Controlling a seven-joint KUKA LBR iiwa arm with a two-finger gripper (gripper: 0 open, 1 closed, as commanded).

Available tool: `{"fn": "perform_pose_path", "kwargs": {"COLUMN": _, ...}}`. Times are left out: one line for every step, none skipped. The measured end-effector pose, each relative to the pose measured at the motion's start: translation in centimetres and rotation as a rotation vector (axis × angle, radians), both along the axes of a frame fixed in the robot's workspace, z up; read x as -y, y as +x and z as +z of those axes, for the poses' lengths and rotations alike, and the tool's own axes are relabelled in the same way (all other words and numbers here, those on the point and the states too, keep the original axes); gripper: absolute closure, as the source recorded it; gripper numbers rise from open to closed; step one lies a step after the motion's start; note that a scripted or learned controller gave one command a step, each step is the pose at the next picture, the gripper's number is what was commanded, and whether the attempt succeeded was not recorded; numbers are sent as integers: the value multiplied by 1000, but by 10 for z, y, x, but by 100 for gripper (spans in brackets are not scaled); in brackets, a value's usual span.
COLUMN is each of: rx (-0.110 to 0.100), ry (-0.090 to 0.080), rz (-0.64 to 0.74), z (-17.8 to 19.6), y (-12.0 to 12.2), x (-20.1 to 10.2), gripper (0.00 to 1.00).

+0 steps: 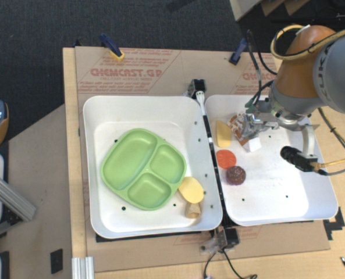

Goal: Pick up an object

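My gripper (248,130) hangs low over the upper left part of the right bin (277,205), under the orange-banded wrist. Right beside it lie a yellow wedge (223,134), a small brownish item (236,122) and a small white block (253,145). The gripper's body hides how these meet it. Further toward the front of this bin sit a red-orange disc (226,158) and a dark maroon round piece (236,175), both apart from the gripper.
The left bin (96,156) holds a green divided plate (143,168), a yellow rounded object (191,189) and a small tan piece (192,210). A black cable end (297,158) hangs over the right bin. A ridge (208,150) separates the bins.
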State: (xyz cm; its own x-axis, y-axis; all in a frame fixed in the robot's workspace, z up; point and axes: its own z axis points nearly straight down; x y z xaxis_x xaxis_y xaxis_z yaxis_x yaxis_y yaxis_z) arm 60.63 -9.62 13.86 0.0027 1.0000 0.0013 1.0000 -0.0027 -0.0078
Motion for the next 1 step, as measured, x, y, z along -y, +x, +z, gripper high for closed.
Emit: {"fn": "perform_pose_path", "kwargs": {"rx": 4, "ry": 2, "rz": 6, "z": 48, "y": -56, "x": -48, "gripper": 100}}
